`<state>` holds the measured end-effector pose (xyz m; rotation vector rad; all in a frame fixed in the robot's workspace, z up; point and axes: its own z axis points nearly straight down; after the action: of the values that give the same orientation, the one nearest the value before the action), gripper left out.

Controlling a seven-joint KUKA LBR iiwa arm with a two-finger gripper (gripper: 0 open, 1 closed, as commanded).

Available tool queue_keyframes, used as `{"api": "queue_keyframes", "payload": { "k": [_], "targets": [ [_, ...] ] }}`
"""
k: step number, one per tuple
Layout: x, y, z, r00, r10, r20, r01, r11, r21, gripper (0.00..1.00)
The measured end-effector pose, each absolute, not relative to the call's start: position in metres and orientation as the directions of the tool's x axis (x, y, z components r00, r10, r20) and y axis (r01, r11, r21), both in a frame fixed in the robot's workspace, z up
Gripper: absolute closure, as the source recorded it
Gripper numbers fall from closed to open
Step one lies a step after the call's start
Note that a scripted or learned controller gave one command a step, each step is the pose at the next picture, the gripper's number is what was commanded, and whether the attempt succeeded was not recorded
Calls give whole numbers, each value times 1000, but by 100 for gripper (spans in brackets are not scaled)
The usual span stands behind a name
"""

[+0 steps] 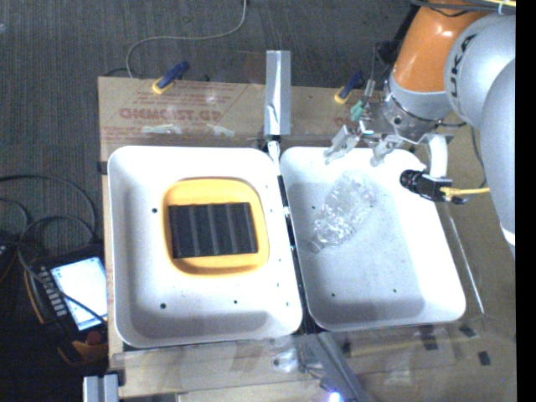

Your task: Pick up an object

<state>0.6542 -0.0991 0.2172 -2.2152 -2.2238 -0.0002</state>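
Orange-banded grey arm (456,48) enters from 2 o'clock of camera view, wrist angled down toward far edge of right bin (435,291). Gripper (363,146) sits at about 12 o'clock of that bin, just above its far rim; two pale fingers (341,145) splayed apart, clearly open, nothing between them. Black fitting with yellow lead (425,185) hangs off wrist at 3 o'clock of gripper, over bin's far right part.

Clear crumpled plastic bottle (342,212) lies on right bin floor, roughly centre-left, long axis running 1 o'clock to 7 o'clock. Near gripper, at its 6 o'clock, apart from fingers, not touching.

Left bin (134,308) holds yellow tray with dark ribbed insert (214,227), flat, near centre, slightly toward 12 o'clock. Well apart from gripper.

Both bins side by side, rims touching along middle. Brown cardboard sheet (184,111) behind bins at 12 o'clock, blue-yellow clamps (170,76) at its far edge. Grey upright strip (277,95) at far end of seam between bins.
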Motion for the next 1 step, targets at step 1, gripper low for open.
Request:
{"api": "queue_keyframes", "payload": {
  "k": [1],
  "targets": [
    [622, -100, 117, -65, 998, -3, 998, 65, 9, 0]
  ]
}}
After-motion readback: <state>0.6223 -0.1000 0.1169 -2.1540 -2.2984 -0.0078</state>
